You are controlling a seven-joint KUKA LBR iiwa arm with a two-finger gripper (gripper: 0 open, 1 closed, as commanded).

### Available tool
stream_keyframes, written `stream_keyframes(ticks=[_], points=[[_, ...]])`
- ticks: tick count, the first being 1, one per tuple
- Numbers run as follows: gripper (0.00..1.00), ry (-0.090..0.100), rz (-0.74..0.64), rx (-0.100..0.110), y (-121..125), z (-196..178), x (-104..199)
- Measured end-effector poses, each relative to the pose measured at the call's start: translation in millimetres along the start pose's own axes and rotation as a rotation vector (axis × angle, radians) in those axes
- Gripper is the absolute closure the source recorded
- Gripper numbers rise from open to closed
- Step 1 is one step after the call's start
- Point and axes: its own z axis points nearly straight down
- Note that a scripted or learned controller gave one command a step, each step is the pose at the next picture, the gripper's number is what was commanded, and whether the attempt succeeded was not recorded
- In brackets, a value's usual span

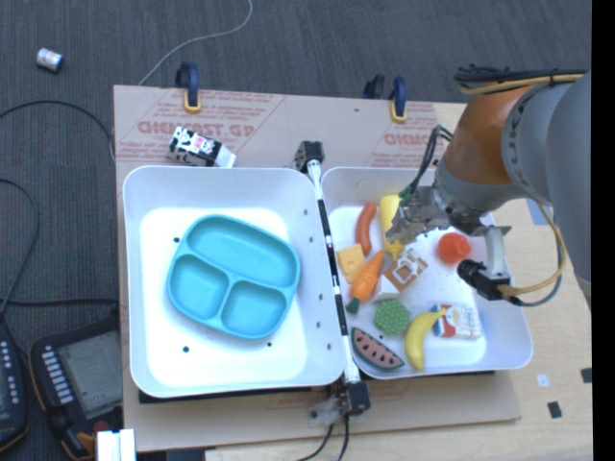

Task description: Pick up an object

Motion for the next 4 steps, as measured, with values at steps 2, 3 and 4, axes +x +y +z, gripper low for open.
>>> stream_keyframes(ticks=[2, 3, 4], points=[[1.00, -0.001, 0.000, 0.000, 0, -10, 0], [0.00, 0.000, 0.000, 0.001, 0, -9, 0], [0.00, -0.007, 0.007, 0.006, -5, 38, 7]])
